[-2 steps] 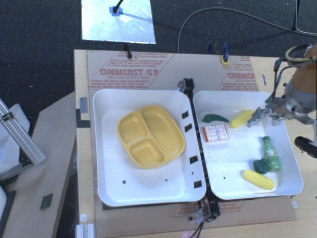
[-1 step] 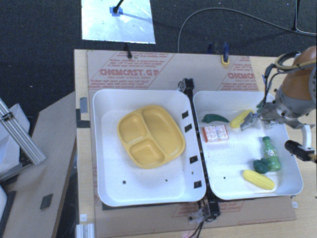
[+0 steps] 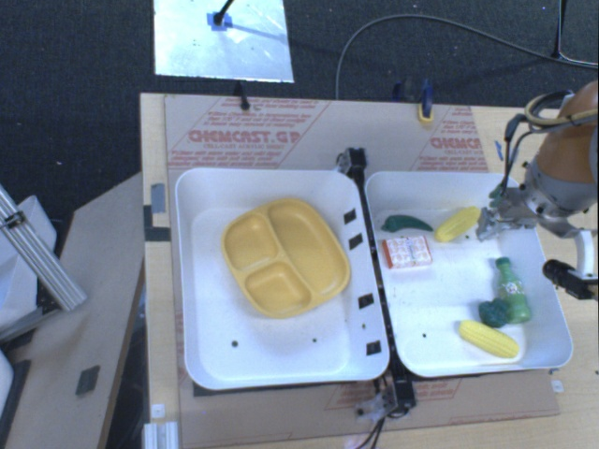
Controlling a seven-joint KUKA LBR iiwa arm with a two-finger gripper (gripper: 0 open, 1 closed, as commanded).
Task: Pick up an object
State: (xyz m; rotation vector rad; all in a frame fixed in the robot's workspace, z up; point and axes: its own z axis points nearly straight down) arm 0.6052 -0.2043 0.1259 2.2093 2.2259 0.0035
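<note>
The right bin (image 3: 560,349) holds several small items. A yellow corn-like piece (image 3: 456,224) lies near the back, with a dark green pepper (image 3: 406,223) to its left. A red and white box (image 3: 407,252) sits below the pepper. A green bottle (image 3: 507,294) lies toward the right, and a second yellow corn cob (image 3: 488,339) rests near the front wall. My gripper (image 3: 489,224) hangs low at the bin's back right, right beside the right end of the upper yellow piece. Nothing is visibly lifted.
The left bin (image 3: 201,344) carries a yellow divided plate (image 3: 284,255). A black divider with clips (image 3: 368,269) runs between the two bins. A cable loops over the bench behind the right bin. A metal sheet (image 3: 223,26) lies on the floor beyond.
</note>
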